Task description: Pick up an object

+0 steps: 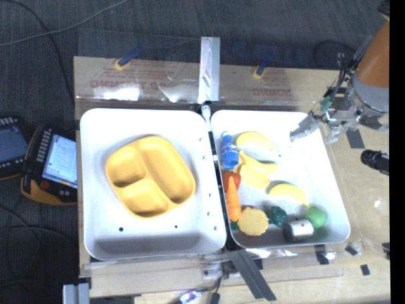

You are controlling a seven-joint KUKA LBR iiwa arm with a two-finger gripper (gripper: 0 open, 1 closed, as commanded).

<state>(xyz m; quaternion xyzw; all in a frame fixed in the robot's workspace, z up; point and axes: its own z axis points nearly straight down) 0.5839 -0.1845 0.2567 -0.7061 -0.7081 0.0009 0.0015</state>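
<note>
The right bin (334, 170) holds several toys. Yellow banana-like pieces (254, 142) (256, 171) (288, 192) lie in its middle. Along its left wall are a blue bottle (229, 154) and an orange carrot (232, 196). At the front lie a round yellow disc (253, 221), a dark green piece (276, 216), a silver and black cylinder (297, 230) and a green ball (315, 217). My gripper (314, 132) hangs above the bin's far right corner, apart from every toy. It stands open with nothing between its fingers (299, 132).
The left bin (95, 189) holds a yellow divided tray (149, 175). A grey divider strip (209, 68) stands behind the bins. A handheld pendant (49, 163) lies on the floor at the left. Bare bench lies right of the right bin.
</note>
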